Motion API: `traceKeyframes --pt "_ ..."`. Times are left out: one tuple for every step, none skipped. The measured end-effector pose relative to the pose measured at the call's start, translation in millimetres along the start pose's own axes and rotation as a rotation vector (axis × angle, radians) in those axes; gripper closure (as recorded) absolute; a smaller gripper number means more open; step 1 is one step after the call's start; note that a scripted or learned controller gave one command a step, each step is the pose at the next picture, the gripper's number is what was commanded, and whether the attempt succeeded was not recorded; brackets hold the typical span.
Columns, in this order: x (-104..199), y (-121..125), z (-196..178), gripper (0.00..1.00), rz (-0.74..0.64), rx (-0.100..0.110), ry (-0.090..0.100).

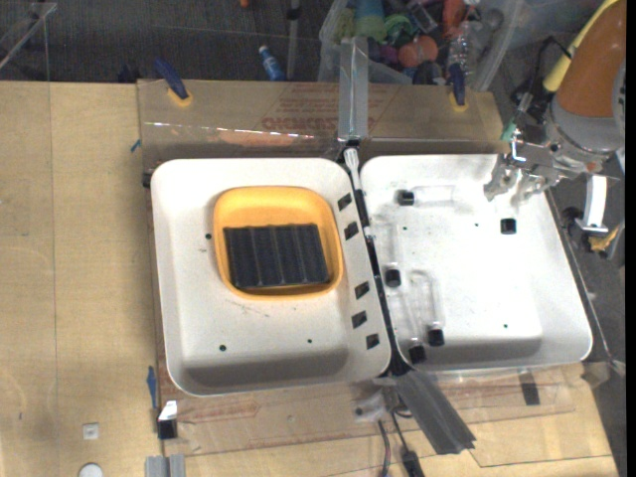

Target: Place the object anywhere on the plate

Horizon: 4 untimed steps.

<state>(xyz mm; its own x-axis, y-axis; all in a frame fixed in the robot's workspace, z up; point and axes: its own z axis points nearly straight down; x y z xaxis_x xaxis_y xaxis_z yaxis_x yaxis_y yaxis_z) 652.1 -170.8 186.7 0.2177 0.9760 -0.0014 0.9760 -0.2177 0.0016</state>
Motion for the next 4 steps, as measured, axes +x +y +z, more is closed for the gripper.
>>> traceKeyframes --pt "11 13 -32 1.00 0.001 0.000 0.001" --pt "22 12 -62 1.00 -0.207 -0.003 0.000" --pt "23 11 -84 1.00 -0.221 -0.002 0.000" --pt "8 14 -102 1.00 -0.257 -0.003 0.000"
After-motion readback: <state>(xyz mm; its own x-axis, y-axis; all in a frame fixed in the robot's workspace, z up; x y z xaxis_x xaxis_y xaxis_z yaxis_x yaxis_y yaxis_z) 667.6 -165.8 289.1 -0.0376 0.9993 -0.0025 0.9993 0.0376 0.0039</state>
